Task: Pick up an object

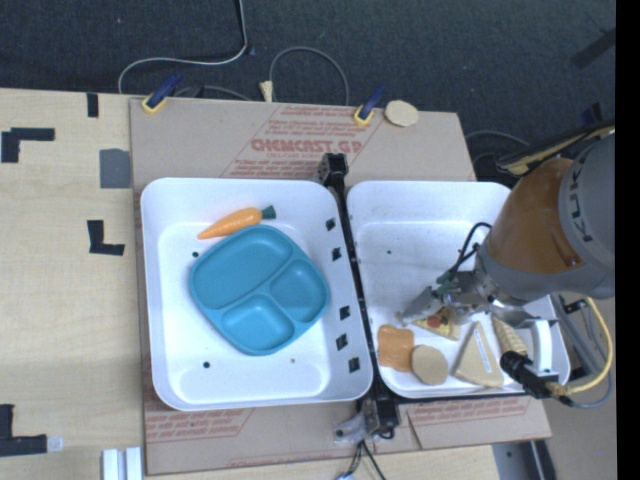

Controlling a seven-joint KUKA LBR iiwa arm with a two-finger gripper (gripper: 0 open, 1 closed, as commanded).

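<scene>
— Tool (437,308) first: where is it?
— Low in the right bin (420,208), toward five o'clock, among the food pieces; I cannot tell how it is set.
— What lies by it?
— A tan slice (395,347), a round biscuit (431,365) and a pale wedge (478,360), close together.
— And the left bin (160,268)?
— A blue divided plate (260,288), a carrot (232,222) at its eleven o'clock.

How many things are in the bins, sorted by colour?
Orange: 1, the carrot
Blue: 1, the divided plate
Tan or brown: 3, the toast slice, the round piece, the wedge
Total: 5, not counting small bits under the claw, too hidden to tell.
</scene>
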